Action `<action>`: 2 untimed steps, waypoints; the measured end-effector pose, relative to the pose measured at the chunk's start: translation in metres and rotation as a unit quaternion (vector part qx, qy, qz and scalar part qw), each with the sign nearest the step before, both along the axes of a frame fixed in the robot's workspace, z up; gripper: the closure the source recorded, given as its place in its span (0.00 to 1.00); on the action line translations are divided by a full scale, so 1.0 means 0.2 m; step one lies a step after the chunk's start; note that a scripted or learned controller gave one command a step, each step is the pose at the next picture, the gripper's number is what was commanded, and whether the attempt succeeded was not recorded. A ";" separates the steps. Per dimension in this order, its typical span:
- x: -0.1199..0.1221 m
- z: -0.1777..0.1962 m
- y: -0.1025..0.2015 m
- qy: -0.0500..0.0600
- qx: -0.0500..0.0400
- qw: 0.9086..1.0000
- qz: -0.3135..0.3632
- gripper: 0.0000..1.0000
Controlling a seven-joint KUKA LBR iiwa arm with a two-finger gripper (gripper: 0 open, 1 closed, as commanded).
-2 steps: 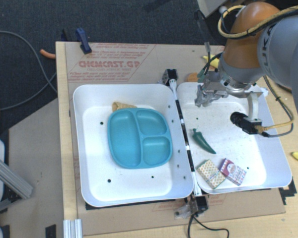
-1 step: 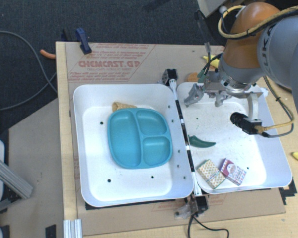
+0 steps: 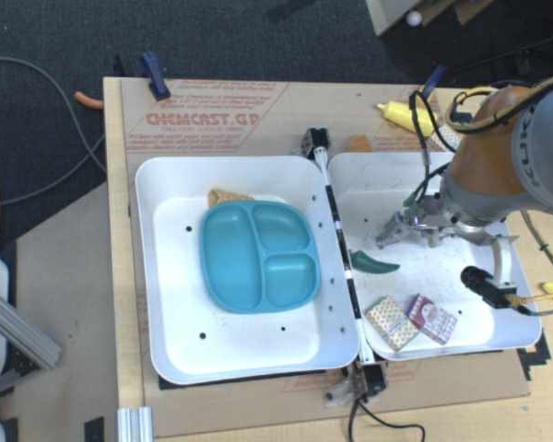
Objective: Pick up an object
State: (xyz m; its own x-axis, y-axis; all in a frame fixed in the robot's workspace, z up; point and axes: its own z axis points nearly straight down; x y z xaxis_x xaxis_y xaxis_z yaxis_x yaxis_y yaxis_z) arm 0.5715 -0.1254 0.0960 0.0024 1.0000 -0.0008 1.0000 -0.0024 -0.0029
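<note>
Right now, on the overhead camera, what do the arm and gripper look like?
The arm is grey and rounded, with a broad orange band above the wrist. The gripper is small, angular, silver metal. Black and yellow cables loop beside the wrist.

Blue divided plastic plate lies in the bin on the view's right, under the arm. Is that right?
Not quite. The camera view shows the blue divided plastic plate lying in the white bin on the view's left, away from the arm.
</note>
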 end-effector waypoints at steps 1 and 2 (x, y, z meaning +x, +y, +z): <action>-0.47 -0.06 -0.06 -0.001 0.001 1.000 0.000 0.00; -0.04 0.27 -0.20 -0.003 0.000 1.000 0.001 0.00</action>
